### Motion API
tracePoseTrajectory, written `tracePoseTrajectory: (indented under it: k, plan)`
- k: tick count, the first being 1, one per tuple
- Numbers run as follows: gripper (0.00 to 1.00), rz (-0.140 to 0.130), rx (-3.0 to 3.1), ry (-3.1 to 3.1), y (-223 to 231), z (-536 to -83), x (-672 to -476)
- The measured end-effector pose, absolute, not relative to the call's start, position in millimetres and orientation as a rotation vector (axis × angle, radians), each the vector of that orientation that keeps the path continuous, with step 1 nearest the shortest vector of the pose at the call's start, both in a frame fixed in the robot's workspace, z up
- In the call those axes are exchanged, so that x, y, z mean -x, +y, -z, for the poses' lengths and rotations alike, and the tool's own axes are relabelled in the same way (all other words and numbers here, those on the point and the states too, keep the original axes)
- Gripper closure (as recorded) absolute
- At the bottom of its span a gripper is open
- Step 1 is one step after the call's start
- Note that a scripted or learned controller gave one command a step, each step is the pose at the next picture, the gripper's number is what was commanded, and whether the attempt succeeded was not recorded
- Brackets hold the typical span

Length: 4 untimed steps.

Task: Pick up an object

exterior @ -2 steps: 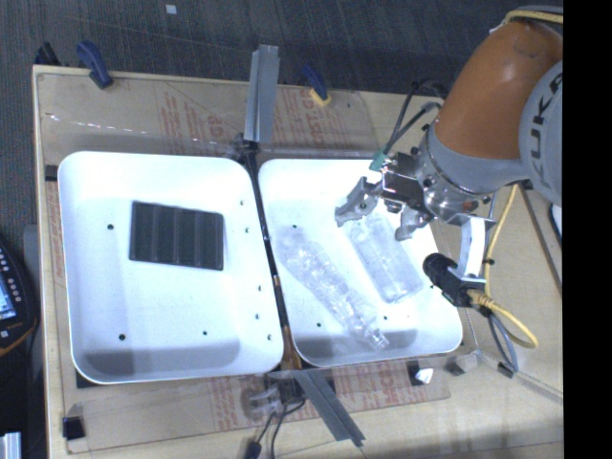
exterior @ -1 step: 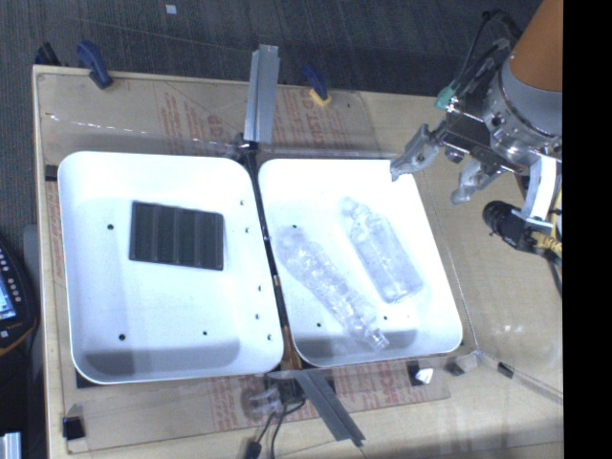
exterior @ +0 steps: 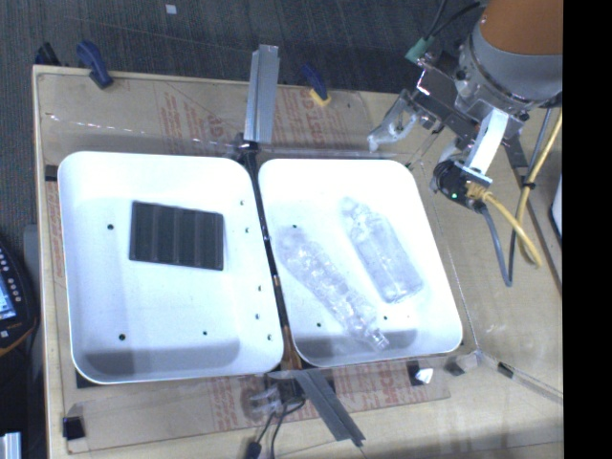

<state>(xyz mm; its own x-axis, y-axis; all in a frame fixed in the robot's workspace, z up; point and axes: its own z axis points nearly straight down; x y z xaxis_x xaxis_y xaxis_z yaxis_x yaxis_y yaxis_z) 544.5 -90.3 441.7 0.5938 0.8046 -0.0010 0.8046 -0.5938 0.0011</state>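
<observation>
While I am watching from the fixed overhead camera, the arm (exterior: 512, 27) is hanging at the upper right of the frame with its gripper (exterior: 387, 134) hovering just past the top edge of the right bin (exterior: 435, 256), and I cannot tell how the gripper is set, nor am I seeing anything in it. Two clear plastic bottles are lying in the right bin, one (exterior: 382, 250) slanting through the centre right of the frame and the other (exterior: 327, 283) stretching toward the bottom centre, near each other, while a dark ridged rectangular block (exterior: 177, 236) is lying flat in the left bin (exterior: 86, 285)
</observation>
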Motion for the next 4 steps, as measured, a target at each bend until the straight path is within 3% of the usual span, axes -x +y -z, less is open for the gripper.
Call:
tracePoseTrajectory:
  k: [1, 2, 3, 4]
  plan:
    - [0.0, 0.005, -2.719, 1.577, -98, -442, -532.8]
    - [0.0, 0.008, -2.858, 1.312, -145, -321, -570.3]
    - [0.0, 0.009, -2.94, 1.116, -121, -244, -522.6]
    - [0.0, 0.003, -2.896, 1.222, -199, -284, -499.0]
